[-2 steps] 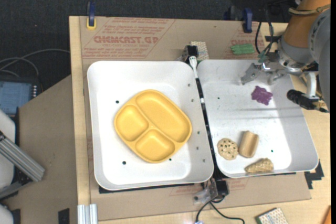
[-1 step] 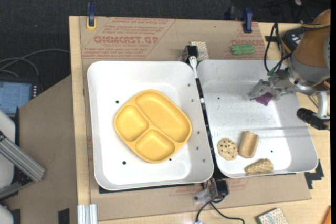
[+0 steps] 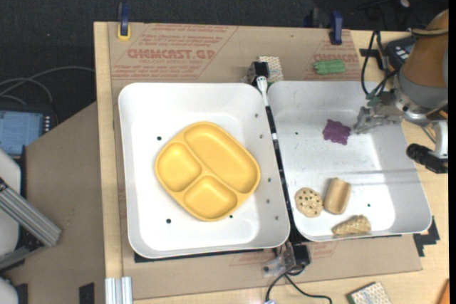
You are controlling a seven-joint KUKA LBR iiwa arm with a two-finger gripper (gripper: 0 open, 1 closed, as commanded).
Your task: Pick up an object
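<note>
A small purple object (image 3: 335,132) lies in the upper middle of the right bin (image 3: 399,174). My gripper (image 3: 361,122) hangs just to its right, low over the bin floor, with the arm coming in from the right edge. Near the front of the same bin sit a round speckled cookie (image 3: 308,201), a tan cylinder-shaped piece (image 3: 336,195) and a beige crust-like piece (image 3: 353,226). The left bin (image 3: 135,153) holds a yellow divided plate (image 3: 206,170).
A green item (image 3: 330,67) rests on the brown bench board behind the right bin. Blue clamps (image 3: 125,23) hold the board's back edge. A black cable runs along the gap between the bins.
</note>
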